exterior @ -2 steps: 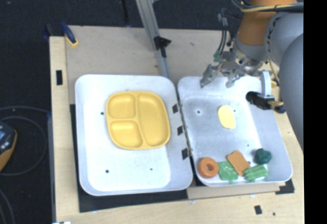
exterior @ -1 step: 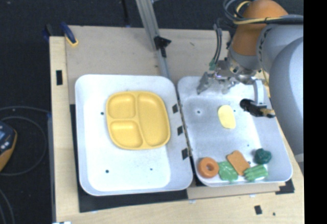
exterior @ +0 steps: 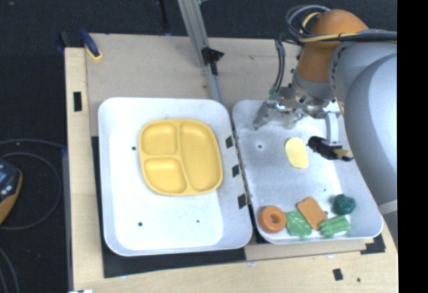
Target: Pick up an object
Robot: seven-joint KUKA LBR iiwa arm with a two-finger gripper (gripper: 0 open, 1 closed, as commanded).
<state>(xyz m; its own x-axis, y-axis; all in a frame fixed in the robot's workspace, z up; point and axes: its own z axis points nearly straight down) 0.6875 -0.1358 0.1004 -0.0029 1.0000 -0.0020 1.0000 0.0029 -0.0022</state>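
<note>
you have the tabletop [exterior: 80, 151] carrying two white bins side by side. the arm [exterior: 374, 111] comes in from the right, its orange band high over the right bin [exterior: 267, 164]. the left bin [exterior: 120, 218] holds a yellow divided plate [exterior: 180, 156] lying flat near its middle.

in the right bin, a pale yellow piece [exterior: 297, 152] sits alone on the open floor, well apart from the cluster along the near edge: an orange ring [exterior: 272, 218], a green piece [exterior: 297, 225], an orange block [exterior: 311, 211], another green piece [exterior: 335, 225] and a dark green lump [exterior: 344, 204].

the end effector [exterior: 289, 110] hangs above the far end of the right bin. you cannot tell from this slant whether it is wide or narrow, and nothing is visible between its tips.

judging by this, you are at the approach step, with no grasp made yet. the pale yellow piece looks the nearest and least crowded target; the next move calls for shifting toward it, descending squarely over it, then closing.
</note>
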